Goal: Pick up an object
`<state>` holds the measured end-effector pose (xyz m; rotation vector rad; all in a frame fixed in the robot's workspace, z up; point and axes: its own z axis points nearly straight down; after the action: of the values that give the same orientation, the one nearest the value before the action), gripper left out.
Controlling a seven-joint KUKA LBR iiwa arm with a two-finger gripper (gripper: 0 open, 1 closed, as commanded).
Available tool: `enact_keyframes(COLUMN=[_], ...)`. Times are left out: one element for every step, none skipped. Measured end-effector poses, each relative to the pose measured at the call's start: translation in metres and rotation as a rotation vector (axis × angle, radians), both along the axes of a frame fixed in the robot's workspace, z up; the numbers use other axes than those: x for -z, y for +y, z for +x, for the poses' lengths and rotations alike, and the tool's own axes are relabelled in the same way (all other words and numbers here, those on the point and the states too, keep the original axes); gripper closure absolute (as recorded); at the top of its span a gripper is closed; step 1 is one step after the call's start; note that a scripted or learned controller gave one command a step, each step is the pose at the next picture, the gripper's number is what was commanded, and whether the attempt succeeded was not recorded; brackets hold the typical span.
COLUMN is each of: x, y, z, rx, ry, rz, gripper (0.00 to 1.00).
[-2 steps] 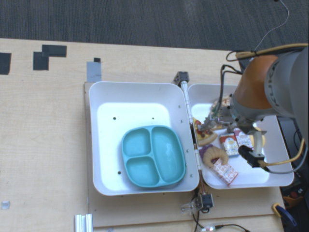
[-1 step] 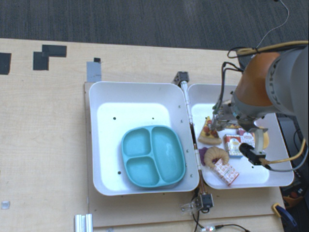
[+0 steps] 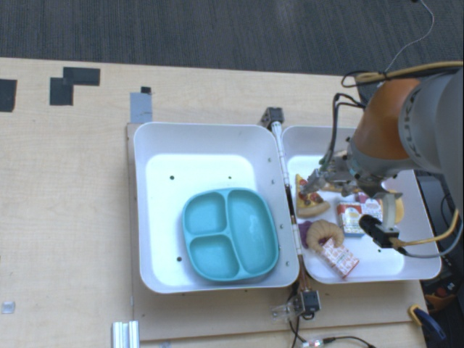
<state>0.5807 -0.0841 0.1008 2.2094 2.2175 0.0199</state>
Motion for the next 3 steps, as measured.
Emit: enact_keyframes(x=[-0.011, -0.011, 0.011], y=[0.001, 0.001, -0.012], z=[0.001, 0.001, -0.031], rx=[-0.002, -0.002, 0.001], ry=[-0.003, -0.003, 0.000], rz=[0.001, 0.001, -0.001], gripper=[1.00, 0.00, 0.00])
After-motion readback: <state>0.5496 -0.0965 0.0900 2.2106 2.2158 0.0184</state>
